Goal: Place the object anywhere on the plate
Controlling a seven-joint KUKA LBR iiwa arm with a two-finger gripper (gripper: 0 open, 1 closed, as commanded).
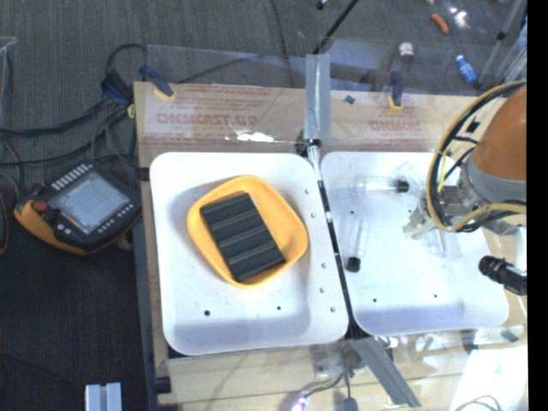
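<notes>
A slanted overhead look at a bench with two shallow white bins side by side. In the left bin (pixel 180 315) sits a yellow plate (pixel 295 229), and lying flat on that plate is a dark ribbed rectangular block (pixel 242 236), its long axis running diagonally from upper left to lower right across the plate. The block rests wholly within the plate's rim, so the placing step looks already met, judging by how things lie. The right bin (pixel 411 298) holds a few clear tube-like items: one (pixel 381 185) lying crosswise near its far edge, another (pixel 354 238) lying lengthwise just right of the divider between the bins. The robot arm (pixel 505 152), grey with an orange band, reaches in over the right side of the right bin, well apart from the plate and to the plate's right. Its gripper (pixel 432 229) hangs low over that bin amid looping cables, and whether it is grasping anything or released cannot be told, since clear plastic and glare blur that spot. From the gripper, the block lies far to the left, across the divider. A handheld controller (pixel 81 208) rests on the floor left of the plate.
</notes>
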